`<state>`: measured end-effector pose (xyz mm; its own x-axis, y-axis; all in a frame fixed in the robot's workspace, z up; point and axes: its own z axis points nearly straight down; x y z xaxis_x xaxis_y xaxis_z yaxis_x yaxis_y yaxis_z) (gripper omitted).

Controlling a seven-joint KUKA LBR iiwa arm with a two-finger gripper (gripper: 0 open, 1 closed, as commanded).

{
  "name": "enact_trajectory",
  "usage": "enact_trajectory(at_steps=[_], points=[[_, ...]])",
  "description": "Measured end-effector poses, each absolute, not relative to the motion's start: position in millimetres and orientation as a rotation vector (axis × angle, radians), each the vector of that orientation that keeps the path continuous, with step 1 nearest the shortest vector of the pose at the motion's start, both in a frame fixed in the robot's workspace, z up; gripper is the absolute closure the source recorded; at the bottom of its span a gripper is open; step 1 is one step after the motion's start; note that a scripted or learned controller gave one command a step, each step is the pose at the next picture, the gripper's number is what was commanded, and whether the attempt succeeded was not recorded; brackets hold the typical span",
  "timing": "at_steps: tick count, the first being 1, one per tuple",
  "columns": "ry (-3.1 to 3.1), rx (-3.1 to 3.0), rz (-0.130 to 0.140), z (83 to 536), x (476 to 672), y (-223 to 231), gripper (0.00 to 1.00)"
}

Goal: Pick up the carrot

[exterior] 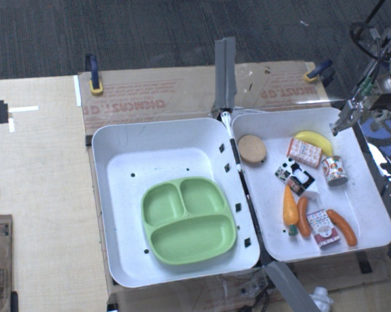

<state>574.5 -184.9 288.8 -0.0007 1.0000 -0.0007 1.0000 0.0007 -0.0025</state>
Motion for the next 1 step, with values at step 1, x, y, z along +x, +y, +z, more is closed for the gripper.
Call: enact_trajectory(at_steps=[1], points=[[-2.352,-2.080,0.003,122.7,560.9,-123.5,0.00]])
